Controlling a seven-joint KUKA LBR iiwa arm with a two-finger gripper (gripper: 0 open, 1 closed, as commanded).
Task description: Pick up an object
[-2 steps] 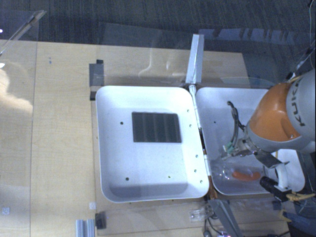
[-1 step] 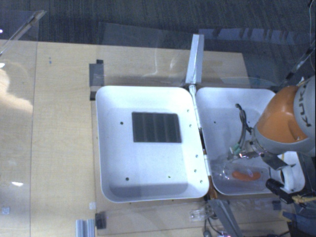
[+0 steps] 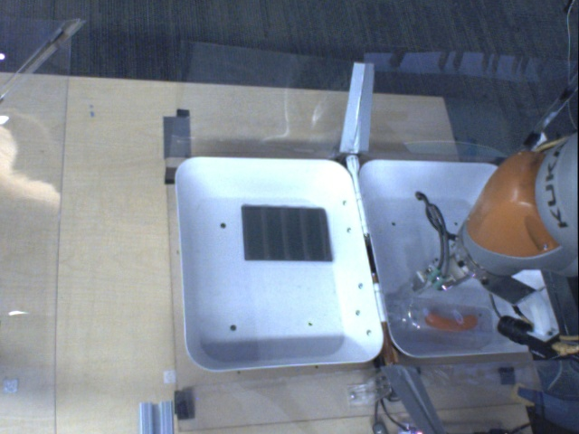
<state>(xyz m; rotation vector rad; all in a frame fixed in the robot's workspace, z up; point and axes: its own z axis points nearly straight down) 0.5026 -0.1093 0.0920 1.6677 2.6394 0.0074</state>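
Where the right bin (image 3: 398, 242) comes nearest, a small orange object (image 3: 450, 319) lies on its white floor close to the front wall, seemingly inside something clear. Just above it hangs the gripper (image 3: 441, 277), not touching it; whether it is open or shut, I cannot tell from here. Behind the gripper bulks the arm's orange band (image 3: 511, 211). Further off, the left bin (image 3: 204, 269) has a dark ribbed rectangular patch (image 3: 286, 233) on its floor.
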